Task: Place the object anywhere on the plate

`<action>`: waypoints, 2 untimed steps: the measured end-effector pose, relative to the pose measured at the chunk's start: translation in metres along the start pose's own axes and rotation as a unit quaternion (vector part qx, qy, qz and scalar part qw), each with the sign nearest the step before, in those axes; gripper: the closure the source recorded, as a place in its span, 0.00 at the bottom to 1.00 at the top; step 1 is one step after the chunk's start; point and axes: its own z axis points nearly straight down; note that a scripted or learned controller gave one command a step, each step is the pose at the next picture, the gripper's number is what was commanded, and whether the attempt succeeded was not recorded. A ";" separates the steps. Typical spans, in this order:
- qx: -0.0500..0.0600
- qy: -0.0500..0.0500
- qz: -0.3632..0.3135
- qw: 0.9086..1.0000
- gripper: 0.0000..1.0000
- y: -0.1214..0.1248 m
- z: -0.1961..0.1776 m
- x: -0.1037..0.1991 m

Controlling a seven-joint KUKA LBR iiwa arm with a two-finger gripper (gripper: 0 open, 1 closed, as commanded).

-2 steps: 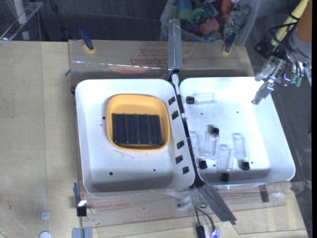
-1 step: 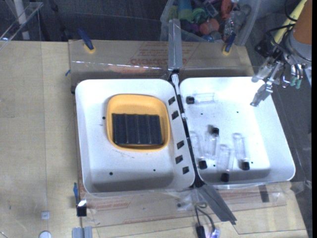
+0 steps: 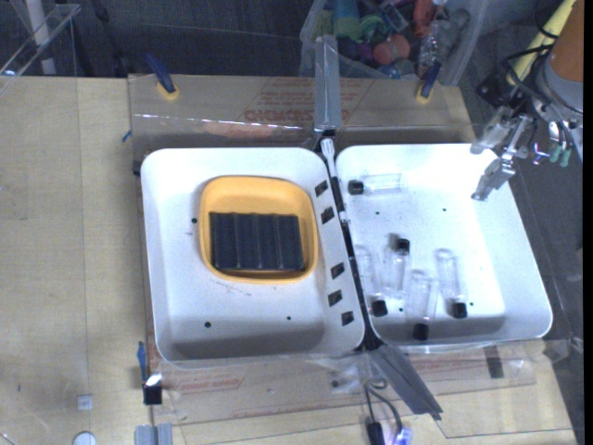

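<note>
since the small clear vials [image 3: 408, 281] are lying loose in the right bin [image 3: 519, 276], well apart from the yellow plate [image 3: 208, 202], you're watching the gripper [image 3: 491, 170] hovering empty-handed, its opening too blurred to tell.

1. Setting: robotics lab test bench.
2. Evidence: two white bins [image 3: 435, 170] on a wooden bench [image 3: 65, 248], clamped clear screens [image 3: 222, 109], loose cables [image 3: 384, 425], tote of assorted test objects [image 3: 394, 17].

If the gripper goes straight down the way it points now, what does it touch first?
Probably the bare floor of the right white bin near its upper right corner. The gripper hangs there, apart from the clear black-capped vials lying nearer the camera. Depth is uncertain.
</note>
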 end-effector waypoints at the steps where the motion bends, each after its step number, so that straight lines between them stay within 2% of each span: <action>1: 0.000 -0.003 -0.108 0.994 0.00 0.000 -0.003 -0.008; 2: 0.000 -0.001 -0.130 0.991 0.00 0.005 -0.008 0.000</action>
